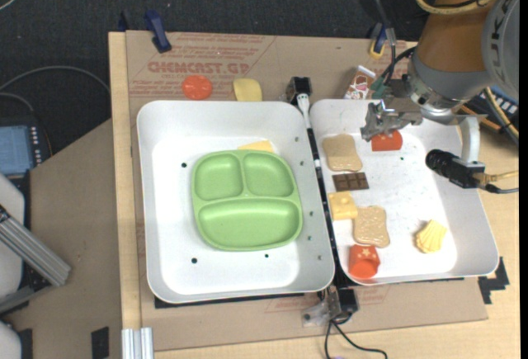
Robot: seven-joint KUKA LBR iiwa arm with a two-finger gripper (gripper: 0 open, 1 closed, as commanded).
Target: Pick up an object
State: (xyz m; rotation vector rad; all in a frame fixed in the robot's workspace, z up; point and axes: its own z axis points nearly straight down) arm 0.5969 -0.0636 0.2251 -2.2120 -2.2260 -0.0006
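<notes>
Reaching in from the right with the grey arm (pixel 462 52), wrist bent down over the far end of the right bin (pixel 474 254). Hanging with the fingers (pixel 378 125) directly above a small red piece (pixel 386 140), seemingly touching its top; cannot tell whether released or clenched, nor whether the piece is actually gripped. Looks chosen as the target because it sits alone, apart from its neighbours, leaving room on either side.

Scanning the rest of that bin: tan slab (pixel 341 153) just left of the red piece, brown chocolate bar (pixel 351 181) below it, then yellow cube (pixel 342 205) touching a toast slice (pixel 371 225), red-orange lump (pixel 364 261) at the near rim, yellow ridged piece (pixel 430 236) off by itself. Crowded along the left wall, so probably harder to seize cleanly.

Turning to the left bin (pixel 161 184): green divided plate (pixel 246 199) lying flat in the middle, yellow wedge (pixel 257 146) peeking from behind its far edge.

Noting on the desk (pixel 132 151) beyond the bins an orange disc (pixel 197 87) and a pale yellow piece (pixel 247 90), outside either bin and likely out of play
</notes>
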